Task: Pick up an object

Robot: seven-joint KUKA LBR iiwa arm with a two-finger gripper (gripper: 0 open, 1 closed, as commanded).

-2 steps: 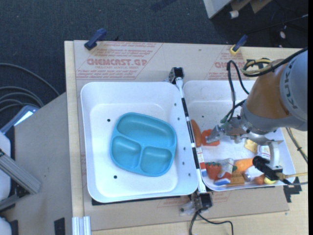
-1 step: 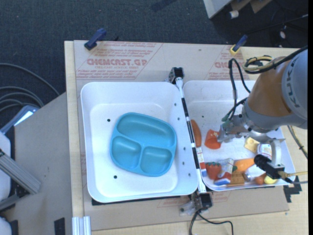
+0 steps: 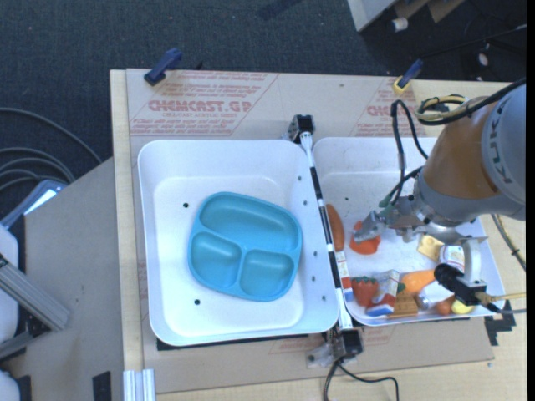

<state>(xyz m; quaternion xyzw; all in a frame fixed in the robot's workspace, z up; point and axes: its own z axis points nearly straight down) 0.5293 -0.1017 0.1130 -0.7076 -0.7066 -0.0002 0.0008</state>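
My gripper (image 3: 374, 225) hangs low over the middle of the right bin (image 3: 368, 161), at the end of the grey and orange arm (image 3: 460, 170). A small red-orange object (image 3: 364, 242) lies right under its tip, touching or nearly touching it. I cannot see whether the object is gripped. A brown oblong item (image 3: 334, 226) lies against the bin's left wall. Along the front of the bin lie a red toy (image 3: 363, 291), an orange carrot-like piece (image 3: 415, 281) and a pale yellow piece (image 3: 430, 246).
The left bin (image 3: 159, 224) holds a blue divided plate (image 3: 245, 246). A divider rail (image 3: 318, 199) runs between the bins. Cables (image 3: 401, 140) trail over the right bin's back. Blue clamps (image 3: 161, 65) sit at the board's far edge.
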